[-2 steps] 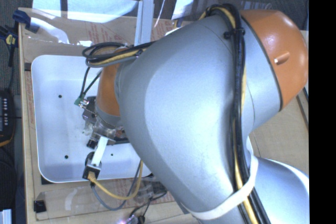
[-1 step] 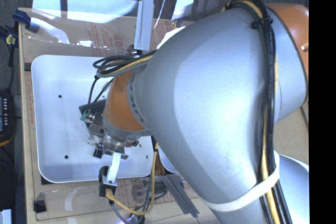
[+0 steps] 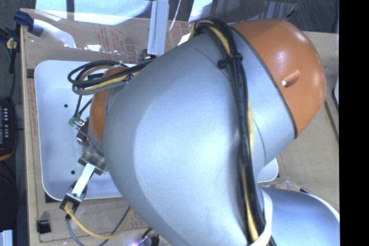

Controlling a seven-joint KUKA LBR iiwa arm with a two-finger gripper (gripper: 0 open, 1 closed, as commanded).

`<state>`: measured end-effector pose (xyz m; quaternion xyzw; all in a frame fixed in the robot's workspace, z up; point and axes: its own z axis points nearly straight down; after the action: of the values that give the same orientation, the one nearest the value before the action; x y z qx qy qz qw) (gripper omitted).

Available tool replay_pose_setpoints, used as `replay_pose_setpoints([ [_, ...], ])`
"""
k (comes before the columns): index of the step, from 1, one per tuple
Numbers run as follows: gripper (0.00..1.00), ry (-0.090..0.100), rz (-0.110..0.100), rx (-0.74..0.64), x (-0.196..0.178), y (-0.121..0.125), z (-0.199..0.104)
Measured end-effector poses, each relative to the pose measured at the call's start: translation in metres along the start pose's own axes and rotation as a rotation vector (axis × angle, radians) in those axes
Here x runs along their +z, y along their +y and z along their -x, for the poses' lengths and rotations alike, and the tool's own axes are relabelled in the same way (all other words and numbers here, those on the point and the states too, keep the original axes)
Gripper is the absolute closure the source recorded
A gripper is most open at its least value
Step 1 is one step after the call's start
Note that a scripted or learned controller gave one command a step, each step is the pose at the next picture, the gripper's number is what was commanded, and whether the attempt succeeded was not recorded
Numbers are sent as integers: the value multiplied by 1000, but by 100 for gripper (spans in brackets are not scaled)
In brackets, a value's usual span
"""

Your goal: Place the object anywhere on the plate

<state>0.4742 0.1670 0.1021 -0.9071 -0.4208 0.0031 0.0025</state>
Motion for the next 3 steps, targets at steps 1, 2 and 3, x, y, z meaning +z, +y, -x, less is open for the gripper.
replay_pose_setpoints([
  [1, 0, 0, 0, 0, 0, 0, 0],
  [2, 0, 2, 1, -47, -90, 53, 61],
  [3, 0, 3, 4, -123, -211, 62, 72],
])
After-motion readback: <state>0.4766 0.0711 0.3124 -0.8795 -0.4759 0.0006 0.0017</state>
